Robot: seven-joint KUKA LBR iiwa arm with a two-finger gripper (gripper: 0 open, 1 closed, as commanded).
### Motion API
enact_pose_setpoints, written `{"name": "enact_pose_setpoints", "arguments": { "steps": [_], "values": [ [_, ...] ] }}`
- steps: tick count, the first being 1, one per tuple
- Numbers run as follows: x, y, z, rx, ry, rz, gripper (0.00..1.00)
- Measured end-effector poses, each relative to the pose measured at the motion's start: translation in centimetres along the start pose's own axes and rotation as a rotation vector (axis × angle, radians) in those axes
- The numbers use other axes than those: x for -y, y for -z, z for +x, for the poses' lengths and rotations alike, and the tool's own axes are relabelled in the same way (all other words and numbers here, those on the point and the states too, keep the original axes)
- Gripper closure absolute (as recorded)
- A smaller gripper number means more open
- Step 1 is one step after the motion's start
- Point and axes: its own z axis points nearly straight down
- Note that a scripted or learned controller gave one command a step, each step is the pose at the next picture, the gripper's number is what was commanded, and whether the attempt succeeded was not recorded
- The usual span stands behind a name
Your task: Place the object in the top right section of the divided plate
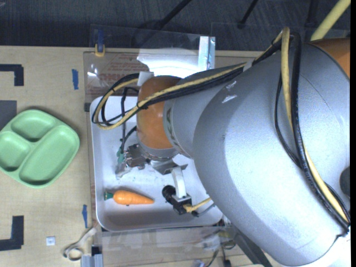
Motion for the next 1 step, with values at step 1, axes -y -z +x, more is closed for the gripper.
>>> {"name": "enact_pose_setpoints", "arguments": {
  "steps": [1],
  "values": [
    [-0.11,1.08,0.05,-0.001,0.000,-0.003,1.00]
  ]
}}
